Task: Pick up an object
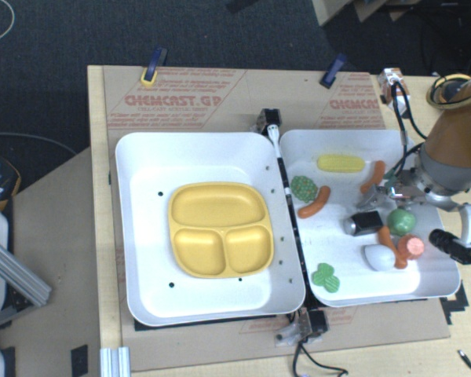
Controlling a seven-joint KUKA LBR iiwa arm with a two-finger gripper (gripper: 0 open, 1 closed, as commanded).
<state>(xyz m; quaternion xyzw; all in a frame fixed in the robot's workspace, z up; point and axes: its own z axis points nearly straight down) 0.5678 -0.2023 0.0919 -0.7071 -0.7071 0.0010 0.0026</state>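
Observation:
The right bin holds several toy foods. A yellow corn cob lies at the back, with an orange sausage to its right. A green broccoli and a second sausage lie by the left wall. A black block, a green ball, a carrot, a pink piece and a white egg crowd the right side. A green leafy piece lies at the front. My gripper hangs low just behind the green ball and right of the orange sausage.
The left bin holds a yellow three-compartment tray. A black divider strip runs between the bins. Clamps sit on the bench's far edge. Cables hang by the arm at the right.

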